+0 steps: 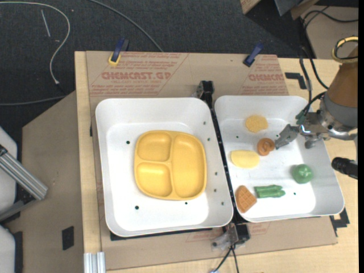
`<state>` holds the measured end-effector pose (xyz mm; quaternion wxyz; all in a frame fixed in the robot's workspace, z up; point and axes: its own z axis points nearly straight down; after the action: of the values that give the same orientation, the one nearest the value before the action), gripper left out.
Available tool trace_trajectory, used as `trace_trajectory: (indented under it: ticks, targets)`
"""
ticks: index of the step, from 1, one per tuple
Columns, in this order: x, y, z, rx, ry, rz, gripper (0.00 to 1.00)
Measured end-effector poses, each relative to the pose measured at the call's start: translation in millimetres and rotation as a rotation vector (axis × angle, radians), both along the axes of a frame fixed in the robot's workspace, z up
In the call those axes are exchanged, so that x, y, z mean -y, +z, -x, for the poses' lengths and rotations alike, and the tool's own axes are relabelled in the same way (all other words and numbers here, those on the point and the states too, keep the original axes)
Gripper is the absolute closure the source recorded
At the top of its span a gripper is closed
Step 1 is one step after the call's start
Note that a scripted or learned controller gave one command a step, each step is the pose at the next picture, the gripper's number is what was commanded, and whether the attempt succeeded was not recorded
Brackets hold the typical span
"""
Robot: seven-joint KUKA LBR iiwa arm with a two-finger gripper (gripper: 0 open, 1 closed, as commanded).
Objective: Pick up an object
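The right bin point(318, 206) holds several toy foods. A round yellow piece point(256, 123) lies at the back and a small brown round piece point(265, 147) sits below it. A pale yellow oval point(244, 158) lies to the left, with a green ball point(302, 173) at the right. A long green piece point(268, 191) and an orange waffle point(245, 198) lie near the front. My gripper point(297, 136) hangs over the bin's right half, open, with nothing between its fingers. Its left fingertip point(282, 138) is just right of the brown piece.
The left bin point(114, 124) holds a yellow divided plate point(170, 165). A black clamp point(205, 89) sits at the back between the bins, and blue clips point(118, 50) hold the cardboard's far edge. Cables trail at the right near the arm point(344, 95).
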<state>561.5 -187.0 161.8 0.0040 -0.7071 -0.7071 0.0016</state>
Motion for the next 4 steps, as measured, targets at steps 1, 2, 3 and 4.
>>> trace_trajectory:
  ticks: [1,2,3,4]
  targets:
    - [-2.6,-61.2,7.6,0.000,0.000,0.000,0.00]
    - [-3.5,-77.9,7.9,0.003,0.000,0.001,0.00]
    - [-3.3,-65.6,6.6,0.007,0.000,0.001,1.00]
    - [-11.8,-16.5,0.9,0.014,0.002,0.005,1.00]
